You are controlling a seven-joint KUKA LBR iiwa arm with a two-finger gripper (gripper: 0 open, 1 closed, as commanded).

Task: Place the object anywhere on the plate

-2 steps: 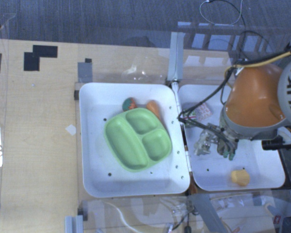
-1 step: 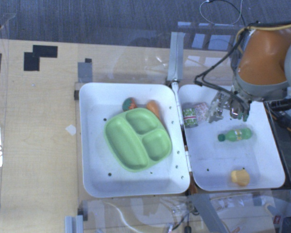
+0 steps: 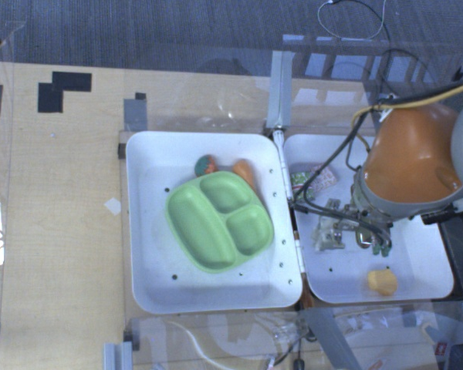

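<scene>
Although nothing lies on it so far, the green plate (image 3: 218, 222) is the destination piece. It has three compartments and sits flat at the centre of the left bin (image 3: 150, 206), turned so its long side runs from 10 to 4 o'clock. Central placement leaves open floor all round it, which I judge gives a drop plenty of margin.

Item: orange piece (image 3: 245, 172), touching the plate's rim at 12 o'clock, outside the plate. Item: round green-and-red piece (image 3: 206, 164), just beside the orange one, at its 9 o'clock, also off the plate.

Item: right bin (image 3: 436, 276), adjoining the left bin along a shared wall. It serves as the supply side, since the loose pieces there lie within the arm's reach.

Item: arm (image 3: 413, 156), grey with an orange band, entering from 3 o'clock and hanging over the middle of the right bin. Its gripper (image 3: 347, 233) sits low among cables toward the shared wall. Whether it is spread or pressed together cannot be told from here, and nothing is visibly held in it.

Item: yellow object (image 3: 382, 282), the likeliest task piece, on the right bin's floor at 5 o'clock from the gripper, near but apart from it. It is a squat lump, barely wider than deep, its long axis roughly 9 to 3, with no distinct pointing end.

Item: packet (image 3: 314, 180), printed, lying flat at 11 o'clock from the gripper, long axis about 8 to 2.
</scene>
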